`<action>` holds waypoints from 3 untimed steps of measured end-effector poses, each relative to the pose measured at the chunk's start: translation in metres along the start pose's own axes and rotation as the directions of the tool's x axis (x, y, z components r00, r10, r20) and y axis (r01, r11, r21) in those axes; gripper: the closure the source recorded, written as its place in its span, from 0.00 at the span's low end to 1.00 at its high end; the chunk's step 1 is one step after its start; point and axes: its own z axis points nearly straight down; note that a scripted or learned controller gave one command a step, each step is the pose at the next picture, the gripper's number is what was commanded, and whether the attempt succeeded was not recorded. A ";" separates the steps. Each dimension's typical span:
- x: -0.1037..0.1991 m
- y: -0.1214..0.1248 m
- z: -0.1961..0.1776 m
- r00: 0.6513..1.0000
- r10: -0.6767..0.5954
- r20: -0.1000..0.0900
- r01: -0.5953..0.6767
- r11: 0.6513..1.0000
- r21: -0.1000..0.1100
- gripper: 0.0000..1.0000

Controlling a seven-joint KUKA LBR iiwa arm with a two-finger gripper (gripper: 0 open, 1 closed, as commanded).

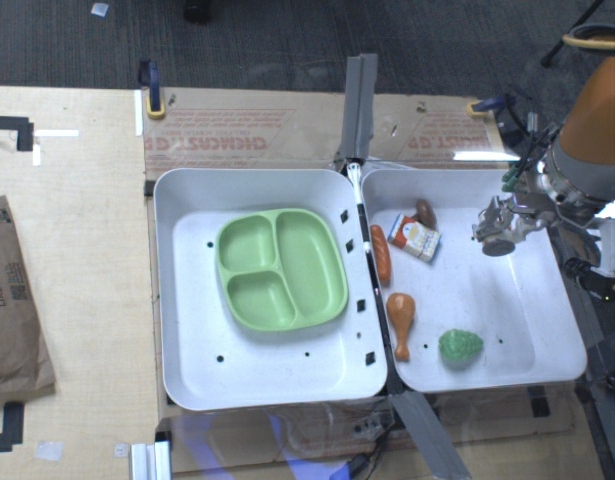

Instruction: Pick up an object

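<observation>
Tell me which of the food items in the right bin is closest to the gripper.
The small carton with the orange and white label. It lies just left of the gripper, while the hot dog, drumstick and broccoli sit farther off.

A green plate (283,267) fills the left bin (177,298); the end effector (495,234) hovers over the right bin (547,318).

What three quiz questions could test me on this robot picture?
1. True or false: the green tray lies in the left bin.
2. Which toy is nearest the front wall of the right bin? A) sausage B) green lump C) small carton
3. Fill in: the gripper hangs over the ___ bin.

Key: 1 true; 2 B; 3 right.
</observation>
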 end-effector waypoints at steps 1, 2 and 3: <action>-0.024 0.013 -0.068 0.991 0.132 0.001 -0.132 0.991 0.000 1.00; 0.055 -0.020 -0.071 0.944 0.331 0.001 -0.331 0.944 0.003 1.00; 0.090 0.013 -0.041 0.975 0.224 0.002 -0.224 0.975 0.003 1.00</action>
